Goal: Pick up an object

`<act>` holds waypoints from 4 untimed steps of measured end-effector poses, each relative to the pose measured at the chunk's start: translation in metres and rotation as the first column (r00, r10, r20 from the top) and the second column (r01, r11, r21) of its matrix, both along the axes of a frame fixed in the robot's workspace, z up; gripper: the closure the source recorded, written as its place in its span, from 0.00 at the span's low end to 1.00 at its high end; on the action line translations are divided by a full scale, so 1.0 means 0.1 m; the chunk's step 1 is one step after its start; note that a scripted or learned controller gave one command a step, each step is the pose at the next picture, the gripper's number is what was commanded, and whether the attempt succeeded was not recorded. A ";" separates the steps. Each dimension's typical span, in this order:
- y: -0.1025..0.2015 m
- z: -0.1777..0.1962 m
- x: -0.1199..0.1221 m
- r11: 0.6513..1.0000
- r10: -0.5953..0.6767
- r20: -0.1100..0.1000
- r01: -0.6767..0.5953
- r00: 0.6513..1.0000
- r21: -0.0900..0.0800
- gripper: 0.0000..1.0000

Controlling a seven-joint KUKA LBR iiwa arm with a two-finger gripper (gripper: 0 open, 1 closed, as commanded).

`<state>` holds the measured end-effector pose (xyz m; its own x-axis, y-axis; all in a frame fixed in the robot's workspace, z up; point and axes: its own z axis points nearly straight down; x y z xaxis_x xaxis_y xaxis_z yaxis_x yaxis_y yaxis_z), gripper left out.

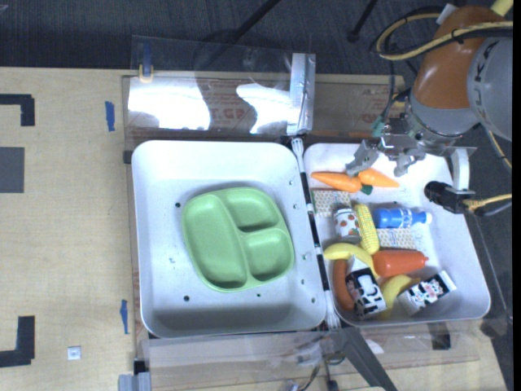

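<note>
The right bin (475, 275) holds a heap of toy food. An orange carrot (342, 182) lies across its far end. Below it are a blue bottle (400, 217), a yellow corn cob (366, 228), a banana (356, 254), a red-orange sausage-like piece (399, 261) and two black-and-white cow-patterned items (366, 292) (429, 290). My gripper (379, 164) hangs over the far end of this bin, just above the carrot's thick end. It is open, one finger on each side, with nothing between them.
The left bin (155, 169) holds a green divided plate (238, 236). A clear plastic panel (212, 96) stands behind it. The metal divider (308, 210) runs between the bins. Cables (456, 194) trail at the right bin's far right corner.
</note>
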<state>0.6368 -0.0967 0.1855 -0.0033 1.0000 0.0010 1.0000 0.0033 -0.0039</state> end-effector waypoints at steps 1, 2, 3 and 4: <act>-0.22 -0.76 0.27 1.000 -0.031 0.006 0.031 1.000 -0.002 0.00; -0.14 -1.00 0.05 1.000 0.029 0.003 -0.029 1.000 0.000 0.00; -0.15 -0.89 0.07 1.000 0.026 0.009 -0.026 1.000 -0.001 1.00; -0.15 -0.89 0.07 1.000 0.026 0.009 -0.026 1.000 -0.001 0.00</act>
<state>0.6435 -0.1118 0.0964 -0.0296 0.9996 0.0001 0.9996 0.0296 0.0046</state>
